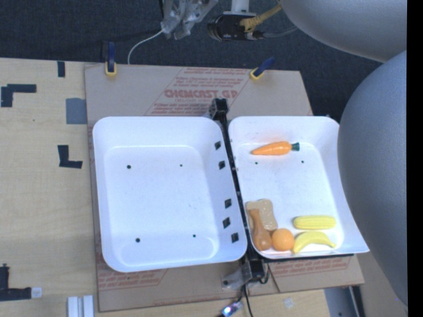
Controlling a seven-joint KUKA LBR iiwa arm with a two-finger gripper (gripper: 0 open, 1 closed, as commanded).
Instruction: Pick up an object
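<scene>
bench [39,177], cardboard sheet [198,91], two bins [106,137]

Smooth, faintly glossy white plastic bins [158,127]; matt brown cardboard [198,91] beneath; pale wood-grain surface [39,197]; smooth plastic-looking carrot [272,149], banana [312,242], corn [314,222].

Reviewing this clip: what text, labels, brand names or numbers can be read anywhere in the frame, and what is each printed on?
"CHEMCAST GP": red print on the brown board under the two bins, just behind their far edge; the last letters are partly covered by a black clip.
More red print lines above and below it on the same board: too small and blurred to read.
Red print on the board's near edge: unreadable.
Nothing readable on the bins or the toy food.
</scene>
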